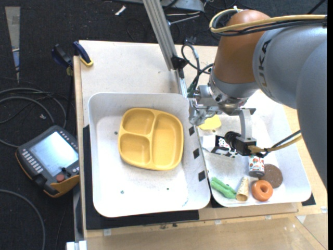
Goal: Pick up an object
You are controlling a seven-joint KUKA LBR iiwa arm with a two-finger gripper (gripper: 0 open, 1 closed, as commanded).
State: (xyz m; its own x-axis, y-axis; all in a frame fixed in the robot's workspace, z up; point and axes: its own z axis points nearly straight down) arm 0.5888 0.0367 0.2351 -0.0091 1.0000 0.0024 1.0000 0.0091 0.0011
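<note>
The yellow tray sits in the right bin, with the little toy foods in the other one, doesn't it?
Not quite: the camera view shows the yellow tray in the left bin. The little toy foods, such as the donut, lie in the other one, the right bin.

A single fixed camera looks down from above at a slant onto a bench point(130, 66) holding two white bins. The left bin point(104, 191) sits near the centre of the frame, the right bin point(296, 176) toward the right side. The arm point(281, 51) enters from the right, close to the lens and large. Dark floor point(36, 35) shows at left and top.
</note>
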